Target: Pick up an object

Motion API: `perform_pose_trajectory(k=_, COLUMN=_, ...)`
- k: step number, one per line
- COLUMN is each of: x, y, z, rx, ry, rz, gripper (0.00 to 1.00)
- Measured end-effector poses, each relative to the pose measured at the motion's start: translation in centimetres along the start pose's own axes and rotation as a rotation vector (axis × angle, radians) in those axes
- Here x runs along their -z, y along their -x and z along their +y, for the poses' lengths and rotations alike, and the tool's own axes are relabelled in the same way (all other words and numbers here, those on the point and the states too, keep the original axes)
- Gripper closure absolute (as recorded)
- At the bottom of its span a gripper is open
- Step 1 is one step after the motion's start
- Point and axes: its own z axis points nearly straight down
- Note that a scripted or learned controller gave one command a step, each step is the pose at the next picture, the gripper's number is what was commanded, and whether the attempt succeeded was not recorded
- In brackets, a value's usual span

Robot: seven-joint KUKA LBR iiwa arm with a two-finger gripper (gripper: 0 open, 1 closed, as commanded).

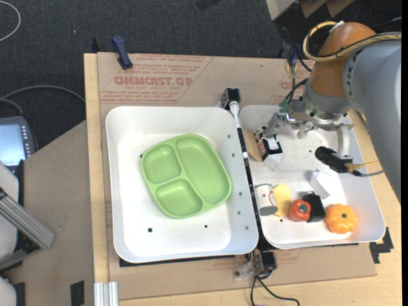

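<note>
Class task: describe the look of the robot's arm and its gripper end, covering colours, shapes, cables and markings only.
The arm is a thick, rounded grey tube with a glossy orange band above the wrist. A yellow cable loops beside the band. Below it sits a grey metal wrist carrying the gripper, a small black-and-white assembly with thin wires. No markings can be made out.

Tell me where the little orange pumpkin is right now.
The orange pumpkin sits in the right bin, near its front right corner, just right of the red and black toy.

Two bins, one green tray
</note>
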Motion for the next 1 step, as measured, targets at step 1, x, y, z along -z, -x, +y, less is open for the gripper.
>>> perform_pose_trajectory(k=1, x=1.54, y=-0.44, z=0.31, rx=-0.001, ry=0.008, rz=0.011, gripper=1.0)
